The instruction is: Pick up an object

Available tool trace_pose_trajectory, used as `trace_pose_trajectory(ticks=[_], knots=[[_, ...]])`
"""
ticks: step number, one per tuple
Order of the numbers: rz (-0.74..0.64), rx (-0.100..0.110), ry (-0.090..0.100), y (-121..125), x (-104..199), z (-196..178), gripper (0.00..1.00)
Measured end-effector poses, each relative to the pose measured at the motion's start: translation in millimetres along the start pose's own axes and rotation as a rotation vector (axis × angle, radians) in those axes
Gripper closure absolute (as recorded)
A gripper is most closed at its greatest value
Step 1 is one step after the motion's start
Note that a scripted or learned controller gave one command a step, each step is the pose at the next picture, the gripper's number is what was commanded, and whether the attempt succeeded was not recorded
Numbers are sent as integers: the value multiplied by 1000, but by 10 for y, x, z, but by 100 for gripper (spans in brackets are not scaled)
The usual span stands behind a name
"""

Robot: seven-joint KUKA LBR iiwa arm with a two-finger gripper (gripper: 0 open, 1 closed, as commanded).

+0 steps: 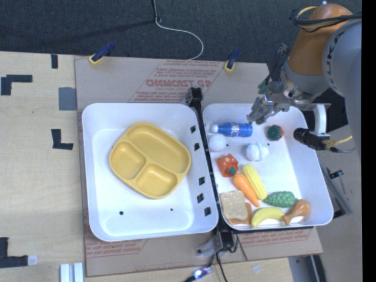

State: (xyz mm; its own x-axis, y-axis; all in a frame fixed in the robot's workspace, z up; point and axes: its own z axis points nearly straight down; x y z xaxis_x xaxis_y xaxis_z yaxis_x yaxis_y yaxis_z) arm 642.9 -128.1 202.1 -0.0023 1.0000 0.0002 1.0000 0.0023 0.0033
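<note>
My gripper [258, 114] hangs over the far part of the right bin [310, 175], just right of a blue bottle [233, 130] lying on its side. Its fingers point down with nothing visible between them. Beside the bottle lie a white egg [218, 143], a white ball [255, 151] and a small green and red piece [274, 132]. Nearer the front sit a red pepper [228, 164], a carrot [245, 188], a corn cob [254, 181], a green vegetable [279, 199], a slice of bread [234, 207], a banana [267, 216] and a drumstick [296, 211].
The left bin [100, 204] bears a yellow compartment plate [150, 159]. Both bins rest on a cardboard sheet [170, 81] held by clamps [101, 53]. A thin cable [176, 28] trails across the dark back area.
</note>
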Motion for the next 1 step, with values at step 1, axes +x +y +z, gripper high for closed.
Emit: trace_pose_trajectory(ticks=[1], knots=[[1,1,0,8,8,-240,100]])
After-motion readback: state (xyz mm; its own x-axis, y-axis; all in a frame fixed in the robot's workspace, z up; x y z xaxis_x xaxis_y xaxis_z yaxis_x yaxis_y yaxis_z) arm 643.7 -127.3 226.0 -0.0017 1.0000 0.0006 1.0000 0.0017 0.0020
